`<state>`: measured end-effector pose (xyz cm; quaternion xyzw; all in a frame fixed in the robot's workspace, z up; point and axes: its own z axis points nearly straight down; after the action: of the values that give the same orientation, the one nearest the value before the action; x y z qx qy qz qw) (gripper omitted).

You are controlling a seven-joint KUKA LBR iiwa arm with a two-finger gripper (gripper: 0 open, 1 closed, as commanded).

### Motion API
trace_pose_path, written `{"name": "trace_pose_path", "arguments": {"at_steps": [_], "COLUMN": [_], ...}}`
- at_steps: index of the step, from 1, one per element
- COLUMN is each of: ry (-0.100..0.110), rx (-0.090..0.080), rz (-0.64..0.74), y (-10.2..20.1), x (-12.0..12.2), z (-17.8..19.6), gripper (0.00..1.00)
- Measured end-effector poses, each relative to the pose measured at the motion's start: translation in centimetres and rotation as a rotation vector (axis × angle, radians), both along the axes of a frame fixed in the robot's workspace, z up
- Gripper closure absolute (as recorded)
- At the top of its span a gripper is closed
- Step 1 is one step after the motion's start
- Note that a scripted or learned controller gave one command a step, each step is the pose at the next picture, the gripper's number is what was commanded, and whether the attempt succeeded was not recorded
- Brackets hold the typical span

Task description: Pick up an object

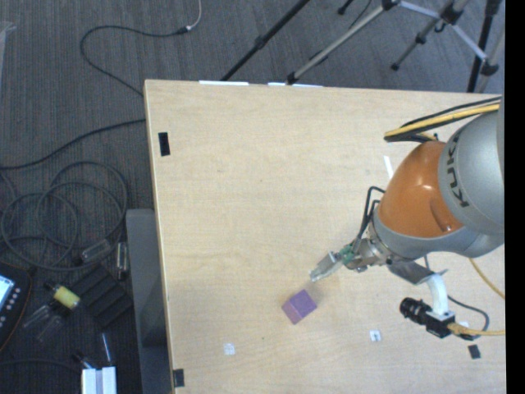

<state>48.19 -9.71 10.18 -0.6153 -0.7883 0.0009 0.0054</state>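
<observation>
Purple block (pixel 299 306) lay flat on the surface (pixel 262 187), toward the lower middle, one corner pointing down. Claw (pixel 321 268) sat just up and right of it, close but apart, no contact. Claw tips pointed left and down toward the block; whether they were apart or together could not be told, too small and blurred. Nothing was seen between them.

Arm (pixel 459 195) came in from the right, grey body with an orange band (pixel 414 199) above the wrist. A black-and-yellow cable (pixel 439 121) ran over the arm at upper right. A small black part with a white bracket (pixel 426 310) hung below the wrist, near the lower right edge of the surface.

Surface was light wood, mostly bare. A small black mark (pixel 164 144) was near its left edge, another black mark (pixel 178 377) at lower left. Two tiny white specks were near the bottom, one (pixel 229 350) left of the block, one (pixel 375 335) to its right.

Floor was dark grey carpet (pixel 74 64). Black cables (pixel 57 220) lay coiled at left, with dark gear and a yellow piece (pixel 66 297) below them. Tripod legs (pixel 410 15) stood at the top right.
</observation>
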Motion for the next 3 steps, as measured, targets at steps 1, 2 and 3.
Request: {"name": "trace_pose_path", "arguments": {"at_steps": [1, 2, 3], "ry": [-0.007, -0.003, 0.000], "rx": [-0.008, -0.005, -0.004], "rz": [-0.171, -0.175, -0.175], "y": [1.4, -0.6, -0.5], "x": [0.3, 0.0, 0.0], "z": [8.1, -1.4, -0.6], "gripper": [0.00, 0.00, 1.00]}}
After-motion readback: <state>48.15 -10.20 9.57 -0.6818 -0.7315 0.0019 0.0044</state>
